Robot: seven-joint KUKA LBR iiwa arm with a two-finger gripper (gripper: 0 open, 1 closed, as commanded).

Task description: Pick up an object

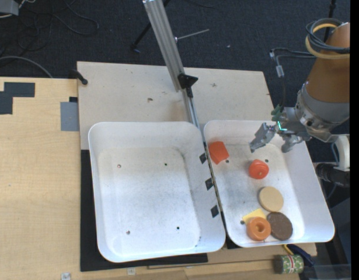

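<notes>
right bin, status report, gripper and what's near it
Gripper open, holding nothing, above the right bin's far end. Closest object: red knob just below it, untouched. Orange block off to the side. Nothing in the way.

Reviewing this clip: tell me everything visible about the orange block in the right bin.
The orange block is a small, roughly cube-shaped piece, solid orange with a matte look, possibly foam or plastic; the material cannot be told for sure. It sits tilted slightly, on the floor of the right bin, in its upper left corner close beside the divider between the two bins. Nothing touches it: the red piece lies apart to its right, and the gripper is above the bin, farther right.
</notes>
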